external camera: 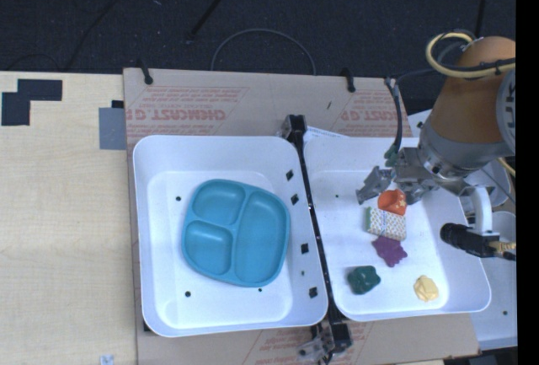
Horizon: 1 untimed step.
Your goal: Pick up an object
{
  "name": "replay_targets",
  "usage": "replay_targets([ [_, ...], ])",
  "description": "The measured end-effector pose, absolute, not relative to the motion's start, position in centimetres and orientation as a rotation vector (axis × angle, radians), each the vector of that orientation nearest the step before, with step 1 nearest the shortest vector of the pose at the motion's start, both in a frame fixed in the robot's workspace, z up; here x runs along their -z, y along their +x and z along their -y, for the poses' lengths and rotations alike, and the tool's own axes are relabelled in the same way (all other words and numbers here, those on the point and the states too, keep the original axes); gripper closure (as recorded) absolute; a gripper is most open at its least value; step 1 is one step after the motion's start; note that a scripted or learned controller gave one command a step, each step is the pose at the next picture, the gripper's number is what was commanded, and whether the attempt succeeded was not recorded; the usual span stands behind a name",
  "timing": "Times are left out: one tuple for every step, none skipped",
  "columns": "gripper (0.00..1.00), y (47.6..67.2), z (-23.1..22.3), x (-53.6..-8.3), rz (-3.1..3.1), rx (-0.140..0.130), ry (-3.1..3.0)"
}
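Seemingly the claw point(389, 186) touches the orange block point(392, 202).

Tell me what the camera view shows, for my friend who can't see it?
A robot arm's gripper hangs over the right white bin, just above an orange toy and a patterned block. A purple piece, a green lump and a yellow lump also lie there. The left bin holds a blue divided plate.

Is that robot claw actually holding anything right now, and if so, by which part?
It cannot be told. The gripper sits directly over the small orange block in the right white bin, but no grip on the block is visible.
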<state>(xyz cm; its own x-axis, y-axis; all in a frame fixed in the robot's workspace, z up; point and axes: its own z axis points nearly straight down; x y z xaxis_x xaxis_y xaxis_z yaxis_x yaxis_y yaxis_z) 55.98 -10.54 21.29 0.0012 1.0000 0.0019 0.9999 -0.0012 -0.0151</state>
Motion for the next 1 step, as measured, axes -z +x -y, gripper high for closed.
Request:
replay_targets([
  [0.00,56.25,10.57,-21.98,2.221,-0.002,-2.220],
])
